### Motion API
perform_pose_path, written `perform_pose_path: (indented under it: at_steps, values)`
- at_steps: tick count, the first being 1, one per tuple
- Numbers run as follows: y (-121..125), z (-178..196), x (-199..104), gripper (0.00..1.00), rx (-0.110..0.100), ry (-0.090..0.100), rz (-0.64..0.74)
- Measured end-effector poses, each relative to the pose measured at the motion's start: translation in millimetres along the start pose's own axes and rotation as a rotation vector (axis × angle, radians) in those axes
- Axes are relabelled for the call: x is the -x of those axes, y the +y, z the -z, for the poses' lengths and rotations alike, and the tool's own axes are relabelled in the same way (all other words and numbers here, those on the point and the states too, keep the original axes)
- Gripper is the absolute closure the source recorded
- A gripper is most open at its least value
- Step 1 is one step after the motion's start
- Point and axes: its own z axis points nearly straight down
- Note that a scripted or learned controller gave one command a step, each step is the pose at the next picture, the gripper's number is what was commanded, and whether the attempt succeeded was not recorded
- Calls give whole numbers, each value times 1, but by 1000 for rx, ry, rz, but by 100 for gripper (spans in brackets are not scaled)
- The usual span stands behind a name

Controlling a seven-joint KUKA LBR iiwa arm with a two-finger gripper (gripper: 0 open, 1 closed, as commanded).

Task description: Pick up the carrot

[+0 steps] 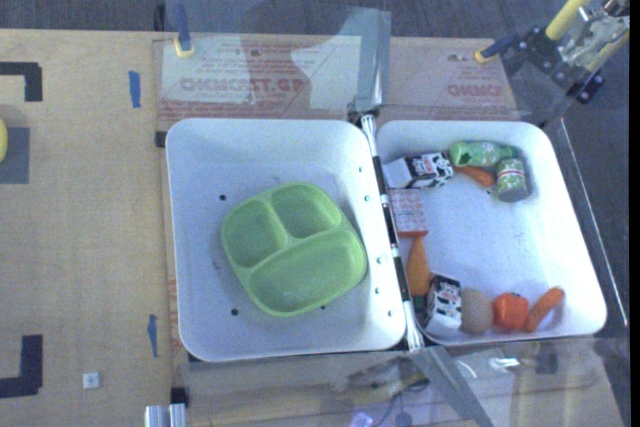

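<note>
At the near right corner of the right bin [570, 215] lies the carrot [545, 307], a short orange piece resting at a slant against the bin's wall, its left end touching a red-orange tomato-like toy [510, 311]. Just left of that sit a tan rounded piece [477, 312] and a small black-and-white carton [445, 303]. It looks like a light, stiff plastic toy (smooth and likely a little slippery), so a grip across its narrow middle, the closing line set square to its long axis, seems the safest hold; the wall on one side and the tomato on the other leave little room.

Along the bin's left wall lies another orange stick [418, 265], which could be mistaken for the target. Farther back are a red-and-white packet [407, 211], a second carton [431, 168], a green can [511, 179] and a green pouch [477, 153].

The left bin [200, 155] holds a green divided plate [293, 247].

At the far right, well apart from the carrot and beyond the table's bins, hangs the hand [590, 40]; I cannot tell how it is set or see anything in it.
</note>
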Motion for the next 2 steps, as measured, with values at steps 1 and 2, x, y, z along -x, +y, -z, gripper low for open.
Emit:
perform_pose_path:
  at_steps: [1, 2]
  values:
    - [-21, -207, -12, 100, -3, 4, 168]
    - [-58, -27, 45, 100, -1, 1, 112]
